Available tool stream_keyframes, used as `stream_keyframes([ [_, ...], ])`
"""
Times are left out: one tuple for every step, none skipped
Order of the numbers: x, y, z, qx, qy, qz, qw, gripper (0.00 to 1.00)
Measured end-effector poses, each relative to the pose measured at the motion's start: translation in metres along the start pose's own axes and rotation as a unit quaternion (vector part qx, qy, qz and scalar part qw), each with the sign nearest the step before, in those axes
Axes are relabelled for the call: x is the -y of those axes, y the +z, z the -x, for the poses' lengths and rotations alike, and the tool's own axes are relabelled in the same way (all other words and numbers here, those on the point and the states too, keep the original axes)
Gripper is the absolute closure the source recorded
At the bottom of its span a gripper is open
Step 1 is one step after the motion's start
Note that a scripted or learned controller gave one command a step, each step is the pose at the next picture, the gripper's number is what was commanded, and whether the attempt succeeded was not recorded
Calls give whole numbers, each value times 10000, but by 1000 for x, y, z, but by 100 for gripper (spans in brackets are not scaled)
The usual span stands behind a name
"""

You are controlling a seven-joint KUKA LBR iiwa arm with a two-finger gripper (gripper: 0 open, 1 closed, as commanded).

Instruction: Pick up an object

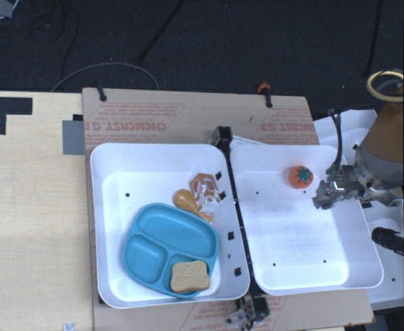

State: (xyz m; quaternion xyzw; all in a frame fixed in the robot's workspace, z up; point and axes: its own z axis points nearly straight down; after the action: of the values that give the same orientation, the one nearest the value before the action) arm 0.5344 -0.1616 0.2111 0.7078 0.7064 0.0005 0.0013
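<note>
One small orange ball (300, 176) lies in the right bin (305, 267), near its far edge. From where I stand, the end effector (326, 197) hangs just beside it, to the right and nearer. I cannot tell its opening; it holds nothing visible.

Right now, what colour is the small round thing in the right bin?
Orange-red with a green top, the round object in the camera view.

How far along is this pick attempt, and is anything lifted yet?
Nothing looks picked. The gripper hangs over the right white bin's right side, just beside the small orange tomato-like ball, which lies on the bin floor. The blue divided plastic plate, tan bread slice and tan drumstick toy sit in the left bin. Grasp and lift remain.
</note>
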Motion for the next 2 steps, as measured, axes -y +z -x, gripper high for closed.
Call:
stream_keyframes([
  [-1,-53,1,-1,-18,4,10000,100],
  [3,-56,-46,-17,-28,-27,10000,100],
])
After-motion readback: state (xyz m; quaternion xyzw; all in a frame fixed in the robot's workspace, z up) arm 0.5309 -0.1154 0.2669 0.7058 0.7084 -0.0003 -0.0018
